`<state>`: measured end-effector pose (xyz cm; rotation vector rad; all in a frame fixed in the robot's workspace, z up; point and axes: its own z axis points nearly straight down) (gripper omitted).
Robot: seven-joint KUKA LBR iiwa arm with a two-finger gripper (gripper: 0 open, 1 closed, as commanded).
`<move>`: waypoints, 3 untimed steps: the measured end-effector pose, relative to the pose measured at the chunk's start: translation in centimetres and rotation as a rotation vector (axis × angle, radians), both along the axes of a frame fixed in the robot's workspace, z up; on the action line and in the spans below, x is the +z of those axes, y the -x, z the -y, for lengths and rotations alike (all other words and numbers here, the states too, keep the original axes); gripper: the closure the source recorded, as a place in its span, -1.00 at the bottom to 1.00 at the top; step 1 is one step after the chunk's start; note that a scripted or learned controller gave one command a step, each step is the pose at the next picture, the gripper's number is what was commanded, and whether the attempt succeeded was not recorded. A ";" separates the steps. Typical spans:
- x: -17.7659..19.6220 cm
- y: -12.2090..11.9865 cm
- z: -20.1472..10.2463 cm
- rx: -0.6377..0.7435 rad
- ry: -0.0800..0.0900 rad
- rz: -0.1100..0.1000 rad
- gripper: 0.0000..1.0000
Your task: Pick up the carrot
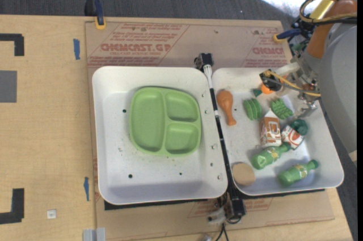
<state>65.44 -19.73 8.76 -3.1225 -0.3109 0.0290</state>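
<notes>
The carrot [265,88] lies at the far side of the right bin [332,174], beyond the green pickle [253,108] and very near the gripper [303,99]; it is partly hidden, so its exact lie I cannot tell. It looks like a small plastic toy: probably light, stiff and a little slippery, best taken across its thicker middle. Whether the gripper is open or closed I cannot tell. The bin floor is flat and white, and other toys crowd close to the pickle.

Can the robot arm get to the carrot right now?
Probably yes. The carrot lies at the right bin's far edge, uncovered from above, and the gripper hangs close beside it. Only a green toy sits near.
</notes>
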 end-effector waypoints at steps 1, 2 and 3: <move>0.0 -0.4 -6.3 -0.003 0.009 0.001 -1.00; 19.6 -0.5 -5.5 0.003 0.001 0.020 -1.00; 5.6 -0.3 -10.3 0.240 -0.004 0.014 -1.00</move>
